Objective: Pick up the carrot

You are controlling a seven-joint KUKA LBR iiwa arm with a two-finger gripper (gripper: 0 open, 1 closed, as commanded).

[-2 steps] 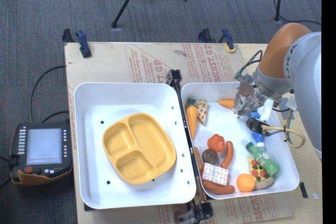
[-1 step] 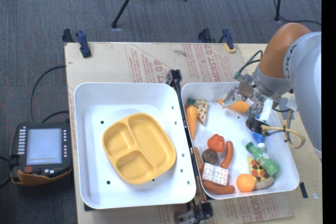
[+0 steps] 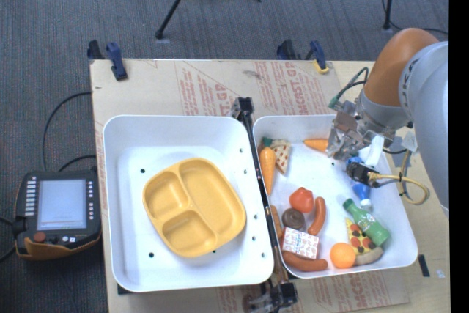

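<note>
Carrot (image 3: pixel 268 168) lies well to the gripper's (image 3: pixel 338 146) left, against the right bin's (image 3: pixel 407 231) dividing wall — whether the tool is apart or together I cannot tell. Best to descend along its length, clear of the pizza slice (image 3: pixel 281 154) — wall-side room looks tight.

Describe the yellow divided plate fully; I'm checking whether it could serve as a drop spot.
The yellow divided plate is a rounded, glossy, plastic-looking tray with three compartments, two smaller ones toward the far side and a larger one nearer the camera. It lies flat and turned at an angle on the floor of the left white bin, roughly centred, touching only the bin floor. It sits apart from the gripper.
</note>
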